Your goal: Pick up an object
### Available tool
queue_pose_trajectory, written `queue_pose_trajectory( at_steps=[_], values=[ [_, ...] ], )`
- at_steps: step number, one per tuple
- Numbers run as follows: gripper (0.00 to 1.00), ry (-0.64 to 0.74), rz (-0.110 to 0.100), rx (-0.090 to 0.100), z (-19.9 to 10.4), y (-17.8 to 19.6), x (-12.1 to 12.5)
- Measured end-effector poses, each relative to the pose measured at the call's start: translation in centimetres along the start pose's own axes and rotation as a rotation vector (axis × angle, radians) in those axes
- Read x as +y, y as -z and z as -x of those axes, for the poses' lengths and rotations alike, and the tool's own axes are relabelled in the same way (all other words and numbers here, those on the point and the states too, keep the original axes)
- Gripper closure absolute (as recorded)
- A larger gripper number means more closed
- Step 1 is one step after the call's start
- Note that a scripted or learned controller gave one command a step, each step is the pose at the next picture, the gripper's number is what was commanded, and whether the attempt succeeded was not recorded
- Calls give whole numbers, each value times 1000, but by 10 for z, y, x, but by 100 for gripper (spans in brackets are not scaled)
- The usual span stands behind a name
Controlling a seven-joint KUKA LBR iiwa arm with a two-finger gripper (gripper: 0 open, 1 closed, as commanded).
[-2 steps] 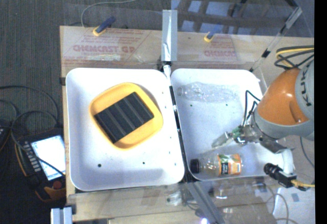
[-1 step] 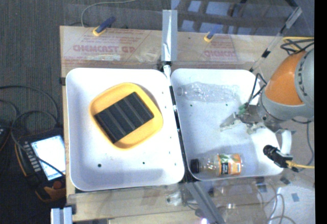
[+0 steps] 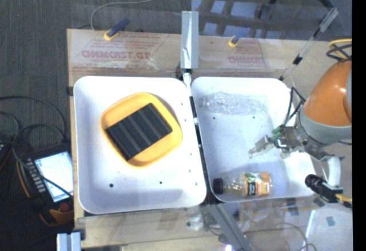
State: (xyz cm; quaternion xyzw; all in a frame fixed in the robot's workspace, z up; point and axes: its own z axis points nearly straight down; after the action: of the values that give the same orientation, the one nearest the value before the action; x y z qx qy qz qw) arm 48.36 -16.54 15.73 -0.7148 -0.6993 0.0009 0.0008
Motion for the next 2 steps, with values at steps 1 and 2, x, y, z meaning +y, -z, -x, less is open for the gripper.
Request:
queue_pose_trajectory(
  at_steps=[1,2],
  values=[
    [0,16,1,-2,49,43,4],
    [0,110,11,-1,-30,-65,3]
  ],
)
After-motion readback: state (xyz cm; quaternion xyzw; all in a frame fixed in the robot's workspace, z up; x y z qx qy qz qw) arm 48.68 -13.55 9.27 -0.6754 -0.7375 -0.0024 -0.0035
